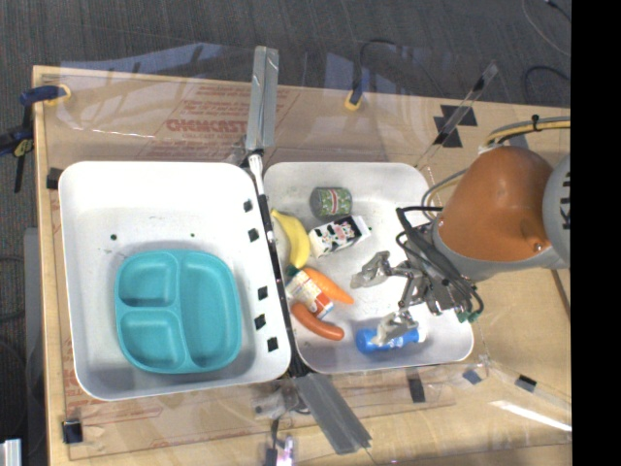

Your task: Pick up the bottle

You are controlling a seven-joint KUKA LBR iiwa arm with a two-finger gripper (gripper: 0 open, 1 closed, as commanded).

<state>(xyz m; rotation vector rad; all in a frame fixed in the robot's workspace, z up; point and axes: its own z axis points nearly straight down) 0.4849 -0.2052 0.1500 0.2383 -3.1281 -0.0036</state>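
2 shallow white bins sit side by side on a bench covered in brown board under a clear plastic sheet, with dark grey carpet around it. Faded red lettering runs across the board near the top of the frame; it seems to read "CHEMCAST", though it is too pale to be sure. A metal bar (261,100) stands at the top of the seam between the bins, and 1 blue clamp (39,95) grips the upper left corner of the bench.

The left bin (87,192) holds 1 teal tray (179,312) with 3 compartments, lying in its lower half.

The right bin (388,178) holds 1 green can (331,201) near the top, 1 small white box (339,233) with dark printing too small to read, 1 banana (294,238) along the left wall, 1 carrot (326,286), 1 red sausage (318,323), a small white and orange item between them that I cannot identify, and 1 blue bottle (385,339).

The bottle lies on its side in the lower right of the right bin, near the front wall.

The arm (500,207), orange domed from above, reaches in from the right. Its gripper (393,299) hangs over the right bin with its 2 metal fingers (371,272) spread wide, the lower one just above the bottle. Nothing sits between them.
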